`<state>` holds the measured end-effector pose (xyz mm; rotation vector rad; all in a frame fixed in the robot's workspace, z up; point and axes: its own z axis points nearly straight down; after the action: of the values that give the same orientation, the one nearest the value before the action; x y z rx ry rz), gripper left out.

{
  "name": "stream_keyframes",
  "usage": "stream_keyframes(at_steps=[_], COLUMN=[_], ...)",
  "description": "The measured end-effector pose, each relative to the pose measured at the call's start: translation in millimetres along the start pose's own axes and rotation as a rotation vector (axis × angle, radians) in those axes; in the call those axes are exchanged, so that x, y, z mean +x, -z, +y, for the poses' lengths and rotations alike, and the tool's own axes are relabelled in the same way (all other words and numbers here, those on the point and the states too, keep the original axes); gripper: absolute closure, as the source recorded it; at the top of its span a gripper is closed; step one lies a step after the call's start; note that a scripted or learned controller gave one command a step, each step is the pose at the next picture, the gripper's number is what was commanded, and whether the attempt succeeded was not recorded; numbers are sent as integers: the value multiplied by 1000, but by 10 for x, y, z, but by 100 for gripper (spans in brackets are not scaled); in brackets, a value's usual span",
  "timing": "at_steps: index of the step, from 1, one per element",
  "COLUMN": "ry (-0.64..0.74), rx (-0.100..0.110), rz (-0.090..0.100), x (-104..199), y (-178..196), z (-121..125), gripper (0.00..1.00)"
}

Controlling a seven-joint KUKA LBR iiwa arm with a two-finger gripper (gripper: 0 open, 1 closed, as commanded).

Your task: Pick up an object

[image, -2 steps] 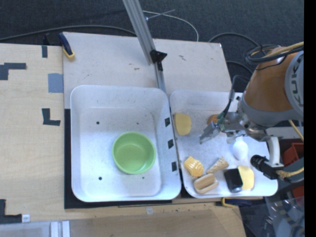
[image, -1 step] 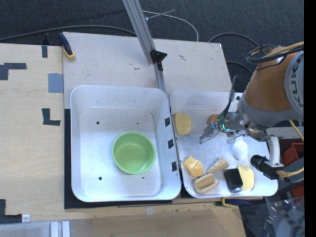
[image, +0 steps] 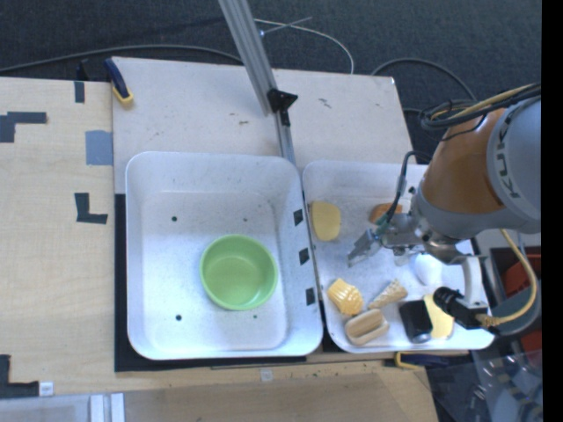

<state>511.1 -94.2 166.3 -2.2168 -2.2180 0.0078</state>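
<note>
My gripper [image: 368, 244] hangs over the middle of the right bin [image: 352, 178], its grey fingers [image: 359, 252] pointing left and down. They stand open with nothing between them. A pale yellow piece [image: 325, 221] lies just left of the gripper, near the wall between the bins. Below the gripper lie a ribbed yellow piece [image: 345, 297], a small cone-shaped piece [image: 388, 294] and a tan bun-like piece [image: 366, 326]. An orange thing [image: 380, 212] is partly hidden behind the wrist.
A green bowl [image: 238, 272] stands in the left bin [image: 158, 183]. A dark block [image: 415, 321] and a yellow thing [image: 439, 320] lie at the right bin's front right. A slanted metal pole [image: 251, 42] crosses above the bins' far edge.
</note>
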Motion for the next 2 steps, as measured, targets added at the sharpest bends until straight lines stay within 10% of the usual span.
stream_keyframes(at_steps=[2], ry=[0], rx=[-7], rz=[-1], x=[11], y=[-777], z=[0], gripper=[0])
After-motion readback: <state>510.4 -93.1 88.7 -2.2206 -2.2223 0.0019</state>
